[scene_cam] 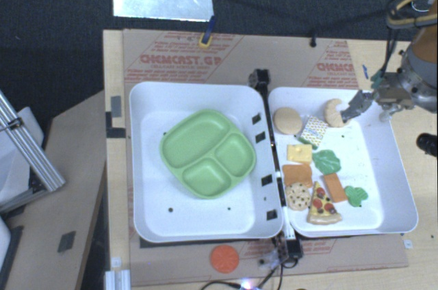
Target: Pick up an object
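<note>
The right bin point(390, 165) holds several toy foods: a round tan bun point(288, 120), a curved beige piece point(334, 112), a checked packet point(314, 130), a yellow cheese square point(299, 153), a green leaf point(326, 161), a cookie point(298, 195), a pizza slice point(321, 206) and an orange block point(334, 186). My gripper point(365, 113) hangs over the bin's far right part, open, with nothing between its fingers. Its left finger point(354, 105) ends just right of the curved beige piece.
The left bin point(147, 213) carries a green divided plate point(207, 153). A black divider point(268, 145) runs between the bins. A small green piece point(356, 195) lies near the right bin's front. An orange disc point(224, 258) rests on the cardboard in front.
</note>
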`<action>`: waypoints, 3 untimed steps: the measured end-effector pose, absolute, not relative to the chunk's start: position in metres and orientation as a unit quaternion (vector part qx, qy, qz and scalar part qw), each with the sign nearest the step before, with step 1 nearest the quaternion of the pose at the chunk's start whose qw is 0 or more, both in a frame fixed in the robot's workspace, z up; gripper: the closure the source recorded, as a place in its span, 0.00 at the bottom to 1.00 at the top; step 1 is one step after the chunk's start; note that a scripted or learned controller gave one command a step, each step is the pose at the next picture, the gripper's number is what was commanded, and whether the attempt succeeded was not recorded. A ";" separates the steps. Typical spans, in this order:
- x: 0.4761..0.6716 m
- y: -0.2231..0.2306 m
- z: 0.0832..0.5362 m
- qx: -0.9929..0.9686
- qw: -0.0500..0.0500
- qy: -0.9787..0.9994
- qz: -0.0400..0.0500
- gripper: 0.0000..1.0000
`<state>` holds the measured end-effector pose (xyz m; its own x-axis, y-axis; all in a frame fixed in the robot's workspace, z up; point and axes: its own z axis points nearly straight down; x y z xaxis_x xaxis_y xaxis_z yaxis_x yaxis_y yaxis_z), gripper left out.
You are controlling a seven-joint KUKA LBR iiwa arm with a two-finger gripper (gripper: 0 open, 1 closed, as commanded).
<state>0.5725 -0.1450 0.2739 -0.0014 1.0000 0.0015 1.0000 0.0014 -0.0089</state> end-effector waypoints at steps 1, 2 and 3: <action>0.574 -0.145 0.280 -0.706 -0.001 -0.708 0.000 0.00; 0.573 -0.141 0.217 -0.707 0.002 -0.708 0.001 0.00; 0.578 -0.140 0.155 -0.707 0.001 -0.708 0.001 0.00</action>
<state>0.5778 -0.1403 0.1553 -0.0012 1.0000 0.0008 1.0000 0.0012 -0.0033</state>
